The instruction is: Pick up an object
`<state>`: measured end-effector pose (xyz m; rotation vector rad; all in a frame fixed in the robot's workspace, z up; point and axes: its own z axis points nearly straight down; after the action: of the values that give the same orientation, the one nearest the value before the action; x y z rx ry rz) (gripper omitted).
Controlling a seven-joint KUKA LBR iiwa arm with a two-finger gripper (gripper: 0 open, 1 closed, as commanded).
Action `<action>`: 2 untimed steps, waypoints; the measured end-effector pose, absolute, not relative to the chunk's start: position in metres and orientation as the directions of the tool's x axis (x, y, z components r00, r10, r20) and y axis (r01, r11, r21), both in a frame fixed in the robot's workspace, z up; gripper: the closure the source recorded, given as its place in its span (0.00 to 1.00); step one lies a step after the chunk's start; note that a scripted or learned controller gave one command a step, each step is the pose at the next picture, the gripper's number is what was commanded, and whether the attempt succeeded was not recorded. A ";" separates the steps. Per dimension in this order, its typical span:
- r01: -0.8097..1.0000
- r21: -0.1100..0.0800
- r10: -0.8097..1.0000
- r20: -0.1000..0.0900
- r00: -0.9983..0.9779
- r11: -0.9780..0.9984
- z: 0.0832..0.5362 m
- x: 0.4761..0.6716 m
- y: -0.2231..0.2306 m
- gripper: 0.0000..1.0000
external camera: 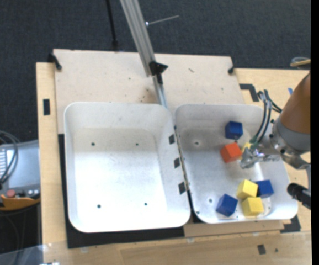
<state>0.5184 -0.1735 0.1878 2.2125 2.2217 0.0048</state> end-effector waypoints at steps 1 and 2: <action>1.000 0.004 1.000 -0.001 -0.003 0.003 0.204 0.520 -0.175 1.00; 1.000 0.003 1.000 0.001 -0.007 0.007 0.217 0.519 -0.125 1.00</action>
<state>0.5188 -0.1250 0.2174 2.2127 2.2283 0.0049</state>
